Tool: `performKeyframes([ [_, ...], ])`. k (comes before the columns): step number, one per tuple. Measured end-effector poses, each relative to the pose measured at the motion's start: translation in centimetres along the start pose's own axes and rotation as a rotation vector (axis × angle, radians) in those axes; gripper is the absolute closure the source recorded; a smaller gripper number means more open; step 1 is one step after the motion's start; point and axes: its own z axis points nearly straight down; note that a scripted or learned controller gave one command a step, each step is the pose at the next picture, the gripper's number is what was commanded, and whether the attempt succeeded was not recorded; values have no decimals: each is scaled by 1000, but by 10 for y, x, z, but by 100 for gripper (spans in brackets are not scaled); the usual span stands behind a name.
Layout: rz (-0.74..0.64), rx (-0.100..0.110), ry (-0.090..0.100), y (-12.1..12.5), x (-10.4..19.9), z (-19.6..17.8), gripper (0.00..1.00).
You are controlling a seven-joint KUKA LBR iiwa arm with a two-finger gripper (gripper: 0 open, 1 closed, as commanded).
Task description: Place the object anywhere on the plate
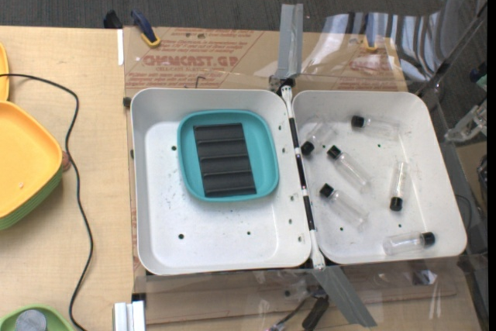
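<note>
Two white bins side by side on the bench, left bin [155, 236] and right bin [434, 159], touching along the centre divider. Teal plate [266, 159] in left bin, toward its far edge and nearer the divider than the left wall; dark ribbed insert [225, 159] lying flat inside the plate. Six clear vials with black caps, all in right bin, all on their sides, none on the plate: one [366, 122] near the far edge; one [313, 140] beside the divider; one [347, 165] near the middle, angled; one [339, 201] just in front of it, likewise angled; one [398, 186] toward the right wall, cap pointing to the near edge; one [408, 243] in the near right corner. Yellow dishes [23, 159] stacked at the bench's left edge, black cable [77, 190] trailing past them. Printed cardboard sheet [201, 58] under the bins' far side.
</note>
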Motion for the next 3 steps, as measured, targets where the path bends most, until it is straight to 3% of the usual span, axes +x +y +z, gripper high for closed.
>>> performKeyframes([
  [3, 107, 0, 1, -1, -15, 14, 0],
])
